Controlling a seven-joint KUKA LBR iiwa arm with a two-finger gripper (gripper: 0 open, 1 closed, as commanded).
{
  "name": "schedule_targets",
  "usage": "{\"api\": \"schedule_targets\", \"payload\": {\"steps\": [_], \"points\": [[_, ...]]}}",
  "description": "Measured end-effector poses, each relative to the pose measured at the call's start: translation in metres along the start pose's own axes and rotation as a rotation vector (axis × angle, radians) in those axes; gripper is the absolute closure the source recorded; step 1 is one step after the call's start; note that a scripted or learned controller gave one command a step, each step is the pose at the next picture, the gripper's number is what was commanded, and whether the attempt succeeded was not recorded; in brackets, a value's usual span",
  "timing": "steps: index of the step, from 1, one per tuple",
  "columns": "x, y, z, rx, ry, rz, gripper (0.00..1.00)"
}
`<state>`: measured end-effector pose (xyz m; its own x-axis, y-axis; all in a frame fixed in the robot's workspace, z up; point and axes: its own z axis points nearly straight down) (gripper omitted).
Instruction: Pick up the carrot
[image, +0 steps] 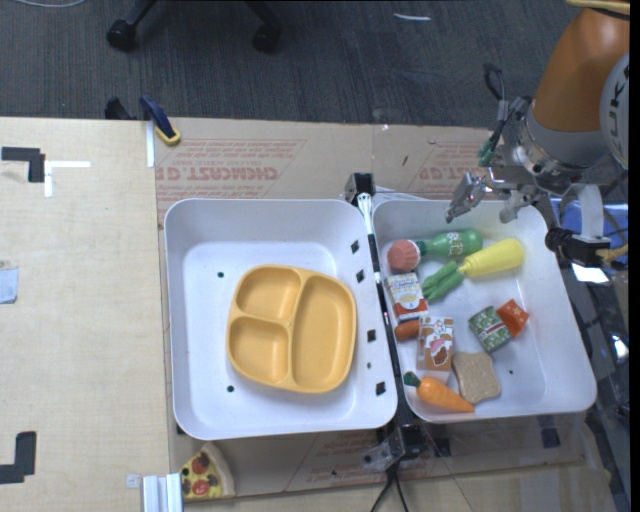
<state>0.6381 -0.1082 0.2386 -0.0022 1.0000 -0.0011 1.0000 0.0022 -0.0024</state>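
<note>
The orange carrot (441, 394) with a green top lies in the front left corner of the right bin (562, 385), next to a slice of bread (477, 377). My gripper (486, 206) hangs over the bin's far edge, well behind the carrot and apart from it. Its two fingers are spread open with nothing between them.
The right bin also holds a green bottle (451, 243), a yellow corn cob (492, 258), a red ball (403, 255), small cartons (436, 343), a green box (488, 328) and other toy food. A yellow divided plate (293, 328) sits in the left bin (190, 300). A toy pizza slice (203, 476) lies on the bench in front.
</note>
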Motion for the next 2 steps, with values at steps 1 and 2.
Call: {"api": "schedule_targets", "payload": {"steps": [1, 2], "points": [[0.062, -0.018, 0.048, 0.001, 0.001, 0.294, 0.0], [0.103, -0.107, 0.048, 0.002, 0.0, 0.404, 0.0]]}}
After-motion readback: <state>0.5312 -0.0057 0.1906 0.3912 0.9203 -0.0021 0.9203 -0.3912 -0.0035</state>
